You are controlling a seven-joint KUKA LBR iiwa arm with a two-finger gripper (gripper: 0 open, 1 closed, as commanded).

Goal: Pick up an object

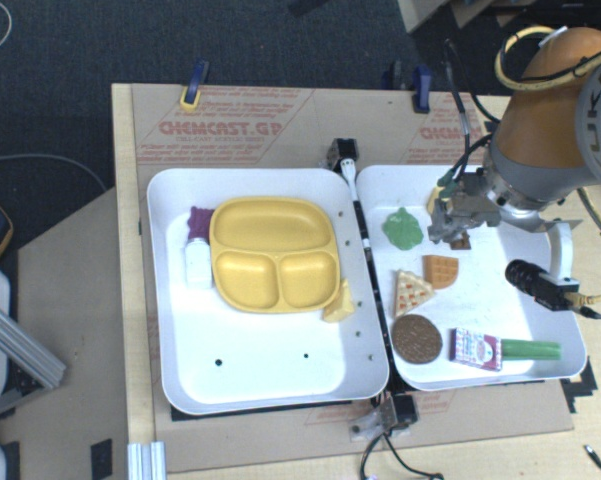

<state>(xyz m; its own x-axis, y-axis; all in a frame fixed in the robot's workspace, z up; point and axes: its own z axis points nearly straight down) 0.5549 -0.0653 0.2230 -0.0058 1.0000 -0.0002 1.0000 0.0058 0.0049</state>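
Note:
In the right bin [570, 353], my gripper [448, 230] hangs low over the upper middle. A green broccoli-like piece [403, 229] lies just to its left. A small brown thing [460, 240] shows right at the gripper's lower edge; I cannot tell whether it is held. Below the gripper lie an orange waffle piece [441, 270], a pizza slice [412, 291], a round brown cookie [417, 337] and a pink-and-white packet with a green end [500, 349].
The left bin [270, 378] holds a yellow divided plate [275, 252], a purple item [199, 222], a white bottle [197, 264] and a yellow scrap [338, 304]. A divider wall [365, 268] separates the bins. Clamps stand at the bench's back edge.

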